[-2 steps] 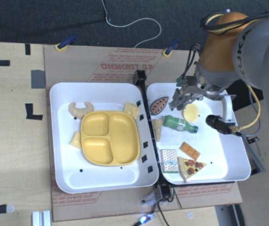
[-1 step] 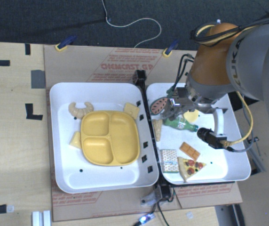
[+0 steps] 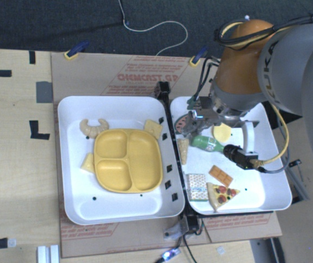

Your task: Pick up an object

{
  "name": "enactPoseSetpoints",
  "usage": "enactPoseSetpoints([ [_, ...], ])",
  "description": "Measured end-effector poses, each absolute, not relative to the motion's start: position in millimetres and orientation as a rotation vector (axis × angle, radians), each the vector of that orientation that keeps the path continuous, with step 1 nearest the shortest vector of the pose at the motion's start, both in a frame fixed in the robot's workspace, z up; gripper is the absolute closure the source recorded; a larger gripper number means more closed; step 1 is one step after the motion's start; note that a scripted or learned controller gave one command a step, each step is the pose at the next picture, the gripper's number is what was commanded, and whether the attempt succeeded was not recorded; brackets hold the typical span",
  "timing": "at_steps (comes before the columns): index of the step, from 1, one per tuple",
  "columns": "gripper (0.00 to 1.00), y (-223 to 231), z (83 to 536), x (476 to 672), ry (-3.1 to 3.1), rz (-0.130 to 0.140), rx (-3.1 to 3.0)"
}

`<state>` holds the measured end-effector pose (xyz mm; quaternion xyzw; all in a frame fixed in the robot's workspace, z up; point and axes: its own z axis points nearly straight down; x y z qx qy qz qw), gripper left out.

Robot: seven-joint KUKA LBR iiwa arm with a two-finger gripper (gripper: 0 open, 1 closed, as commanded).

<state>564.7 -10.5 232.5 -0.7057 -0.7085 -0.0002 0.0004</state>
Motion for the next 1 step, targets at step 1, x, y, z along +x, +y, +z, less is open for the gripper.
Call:
enactPoseSetpoints([
  [1, 1.0, -5.7, 228.9, 550.3, -2.221, 0.004, -2.218],
])
